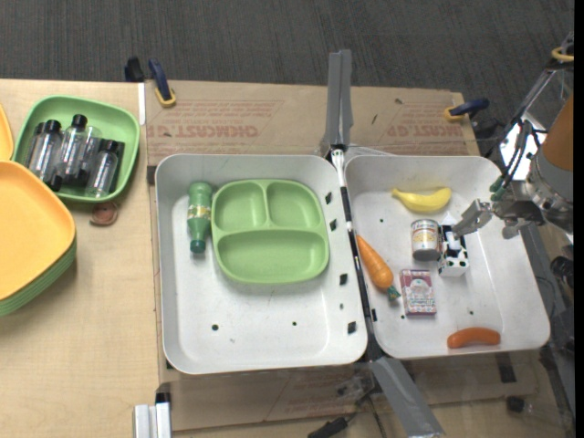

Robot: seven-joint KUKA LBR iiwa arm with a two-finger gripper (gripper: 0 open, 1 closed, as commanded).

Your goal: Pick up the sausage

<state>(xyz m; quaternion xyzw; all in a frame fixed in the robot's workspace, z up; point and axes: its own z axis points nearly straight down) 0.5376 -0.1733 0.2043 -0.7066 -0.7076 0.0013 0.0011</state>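
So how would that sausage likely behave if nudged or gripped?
The sausage looks smooth and rounded, so it may roll or slip. It lies beside the right bin wall, which could crowd a grasp. It is probably light.

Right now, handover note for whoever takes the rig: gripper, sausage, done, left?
Gripper: at the right bin's right edge, above the rim, holding nothing.
Sausage: lying flat in the right bin's near right corner, apart from the pink box, the carrot, the can and the banana.
Done: nothing; sausage untouched.
Left: move toward the near corner, descend, grasp, lift.
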